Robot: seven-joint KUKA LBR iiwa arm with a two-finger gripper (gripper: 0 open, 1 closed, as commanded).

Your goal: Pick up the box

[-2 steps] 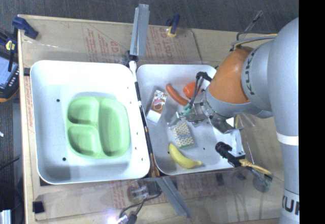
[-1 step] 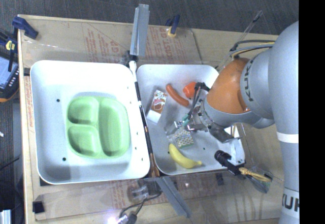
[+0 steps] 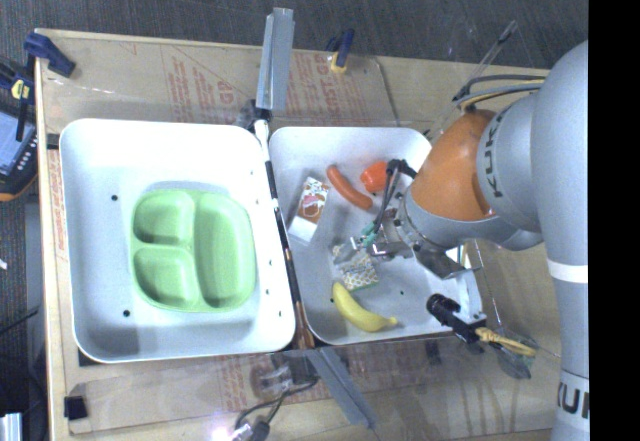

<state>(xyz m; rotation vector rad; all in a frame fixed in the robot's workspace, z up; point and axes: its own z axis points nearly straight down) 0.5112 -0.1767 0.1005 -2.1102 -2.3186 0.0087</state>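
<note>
Currently, the small red-and-white printed cardboard box (image 3: 313, 198) lies in the right shallow white plastic bin (image 3: 290, 144), near the bin's left wall and beside the orange-red sausage-shaped toy (image 3: 348, 187). The two-finger metal gripper (image 3: 366, 247) stands lower in the same bin, apart from the box and close above a small speckled packet (image 3: 357, 273). Whether the gripper is wide or narrow cannot be told from this view; nothing is seen held in it.

The box is judged light and moderately stiff, with smooth printed faces that may slip and thin walls that may crush under hard pressure. Take hold across its two narrower opposite sides, squarely, with modest force.

A smooth yellow banana (image 3: 361, 310) lies near the bin's front wall. The left white bin (image 3: 80, 144) carries a glossy green three-compartment tray (image 3: 193, 249) with rounded corners.
</note>
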